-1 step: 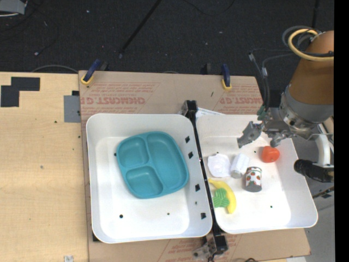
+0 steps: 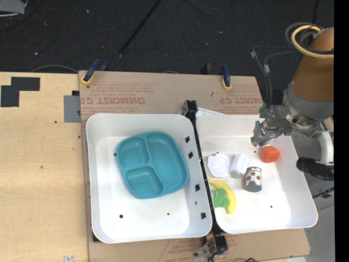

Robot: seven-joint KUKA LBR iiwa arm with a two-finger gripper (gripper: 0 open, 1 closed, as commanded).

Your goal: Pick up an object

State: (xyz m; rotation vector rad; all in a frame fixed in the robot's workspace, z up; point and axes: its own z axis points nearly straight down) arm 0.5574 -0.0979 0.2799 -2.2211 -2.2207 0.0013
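Note:
My gripper [image 2: 260, 136] hangs over the back of the right bin [image 2: 297, 212], reaching in from the right. Just in front of it and slightly right lies a small orange object [image 2: 270, 154], apart from the gripper. Further left in the same bin lie a white crumpled object [image 2: 218, 165] and a small white cylinder [image 2: 239, 164]. A short patterned can [image 2: 252, 179] stands beside them. A yellow banana [image 2: 230, 196] with a green piece [image 2: 220, 198] against it lies toward the front. I see nothing between the gripper's tips.
The left bin [image 2: 103, 201] holds a teal divided plate [image 2: 151, 164]. A black divider rail [image 2: 197, 162] runs between the two bins. Blue-and-yellow clamps [image 2: 226, 76] hold the cardboard at the back edge.

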